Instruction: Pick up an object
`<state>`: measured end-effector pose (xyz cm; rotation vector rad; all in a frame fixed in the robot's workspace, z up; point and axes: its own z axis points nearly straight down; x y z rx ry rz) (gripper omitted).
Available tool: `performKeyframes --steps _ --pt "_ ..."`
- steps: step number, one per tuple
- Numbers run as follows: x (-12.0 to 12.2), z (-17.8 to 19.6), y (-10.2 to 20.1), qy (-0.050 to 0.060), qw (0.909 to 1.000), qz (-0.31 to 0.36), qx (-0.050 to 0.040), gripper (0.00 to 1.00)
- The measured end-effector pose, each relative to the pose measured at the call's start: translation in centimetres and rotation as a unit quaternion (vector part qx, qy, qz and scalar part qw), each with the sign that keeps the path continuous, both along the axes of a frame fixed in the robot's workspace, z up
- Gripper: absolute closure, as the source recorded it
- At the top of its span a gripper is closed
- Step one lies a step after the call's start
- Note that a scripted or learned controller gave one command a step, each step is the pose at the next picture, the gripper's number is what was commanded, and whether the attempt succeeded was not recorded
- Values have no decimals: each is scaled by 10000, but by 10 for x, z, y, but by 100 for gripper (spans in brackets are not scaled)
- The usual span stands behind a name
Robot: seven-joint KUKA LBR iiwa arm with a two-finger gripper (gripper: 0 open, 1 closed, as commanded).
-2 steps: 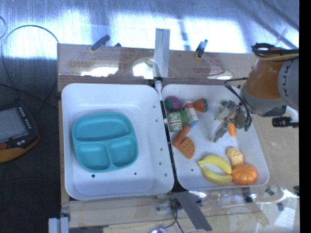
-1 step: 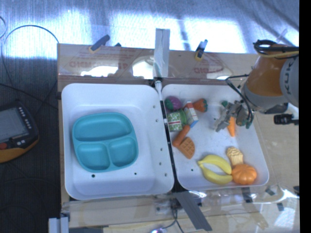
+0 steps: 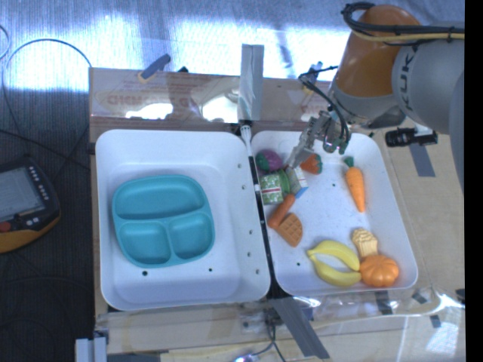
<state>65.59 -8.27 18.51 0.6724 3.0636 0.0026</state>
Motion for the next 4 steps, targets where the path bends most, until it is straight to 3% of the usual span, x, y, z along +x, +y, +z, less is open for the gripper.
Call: performKeyframes --steps 1,2,3,4 --pt "-93 -2 8 22 10000 71 -11 100" --pt "-107 -2 48 30 9620 -2731 -4 100" --pt "-172 -2 -1 32 9833 -1822 -6 100" --pt "-172 -2 -1 32 9833 -1822 -4 0"
